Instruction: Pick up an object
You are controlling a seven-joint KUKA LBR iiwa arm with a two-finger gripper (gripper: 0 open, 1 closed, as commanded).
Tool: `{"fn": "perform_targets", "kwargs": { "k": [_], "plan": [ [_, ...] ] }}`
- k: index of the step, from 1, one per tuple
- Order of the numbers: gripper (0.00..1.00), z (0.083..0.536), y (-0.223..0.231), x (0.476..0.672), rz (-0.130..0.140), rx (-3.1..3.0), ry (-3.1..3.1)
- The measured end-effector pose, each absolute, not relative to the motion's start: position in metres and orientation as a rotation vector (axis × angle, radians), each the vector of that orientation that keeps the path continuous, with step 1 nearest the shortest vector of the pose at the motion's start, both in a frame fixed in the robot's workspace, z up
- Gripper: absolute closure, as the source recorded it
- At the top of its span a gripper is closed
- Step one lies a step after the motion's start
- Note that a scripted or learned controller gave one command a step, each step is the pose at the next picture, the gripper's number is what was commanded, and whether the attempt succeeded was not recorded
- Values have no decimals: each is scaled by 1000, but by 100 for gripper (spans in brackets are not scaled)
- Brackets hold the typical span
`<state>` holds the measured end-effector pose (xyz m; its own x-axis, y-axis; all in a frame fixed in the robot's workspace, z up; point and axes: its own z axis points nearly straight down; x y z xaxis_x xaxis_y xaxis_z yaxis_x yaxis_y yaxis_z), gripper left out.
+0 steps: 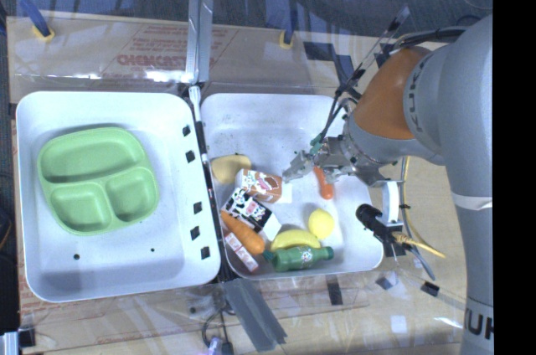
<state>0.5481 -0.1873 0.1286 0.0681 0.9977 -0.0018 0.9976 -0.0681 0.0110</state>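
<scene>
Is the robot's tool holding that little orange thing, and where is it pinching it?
It cannot be told. The tool sits right at the top end of the small orange carrot in the right bin, but the view is too small to show a pinch.

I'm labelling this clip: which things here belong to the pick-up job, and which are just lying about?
Job in hand:
gripper
small orange carrot beside the gripper
lemon
banana
green bottle
right bin

Lying about:
green divided tray
left bin
</scene>
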Motion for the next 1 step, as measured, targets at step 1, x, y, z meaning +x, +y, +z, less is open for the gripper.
{"fn": "perform_targets", "kwargs": {
  "k": [1],
  "plan": [
    [100,135,-187,548,5,2290,2146]
  ]
}}
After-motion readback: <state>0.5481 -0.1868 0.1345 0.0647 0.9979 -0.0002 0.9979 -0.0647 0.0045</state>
